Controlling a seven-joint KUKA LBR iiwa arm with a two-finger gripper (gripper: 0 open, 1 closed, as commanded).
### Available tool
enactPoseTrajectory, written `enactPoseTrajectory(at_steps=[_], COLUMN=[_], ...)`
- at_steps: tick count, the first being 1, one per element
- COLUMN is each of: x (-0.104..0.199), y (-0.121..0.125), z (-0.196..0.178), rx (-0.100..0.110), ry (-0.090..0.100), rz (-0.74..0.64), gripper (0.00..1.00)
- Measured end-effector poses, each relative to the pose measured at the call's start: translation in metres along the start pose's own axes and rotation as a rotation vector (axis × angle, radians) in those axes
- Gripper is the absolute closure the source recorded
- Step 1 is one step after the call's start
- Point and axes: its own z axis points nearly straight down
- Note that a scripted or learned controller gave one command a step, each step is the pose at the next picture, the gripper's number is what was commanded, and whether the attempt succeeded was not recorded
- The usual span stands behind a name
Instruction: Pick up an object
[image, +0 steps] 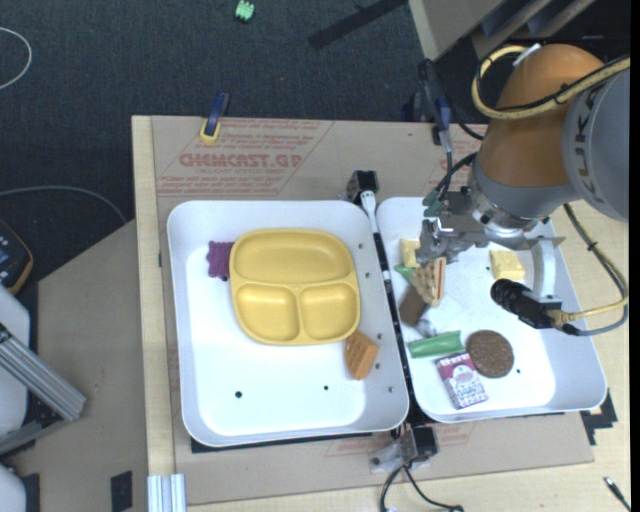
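Observation:
My gripper (437, 250) hangs over the left part of the right bin (575, 350), reaching in from the upper right. A tan and brown sandwich wedge (432, 281) stands tilted right under the fingertips, its top edge between them, so the gripper looks shut on it. A brown piece (411, 306) lies just below and left of the wedge. Also in the right bin are a yellow block (408, 250), a second yellow block (507, 265), a green strip (435, 345), a round brown cookie (490, 352) and a red and white packet (462, 381).
The left bin (200, 330) holds a yellow divided plate (295, 285), a purple item (218, 258) at the plate's left and a brown cracker (362, 354) near the divider. A black cable plug (518, 301) of the arm hangs over the right bin.

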Motion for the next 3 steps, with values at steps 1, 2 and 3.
enactPoseTrajectory(at_steps=[1, 2, 3], x=[0.040, 0.050, 0.055], y=[-0.020, -0.037, -0.041], z=[-0.002, 0.004, -0.012], rx=[-0.001, -0.001, -0.008], ry=[-0.001, -0.002, -0.003], rz=[0.000, 0.004, 0.003], gripper=[1.00, 1.00, 1.00])
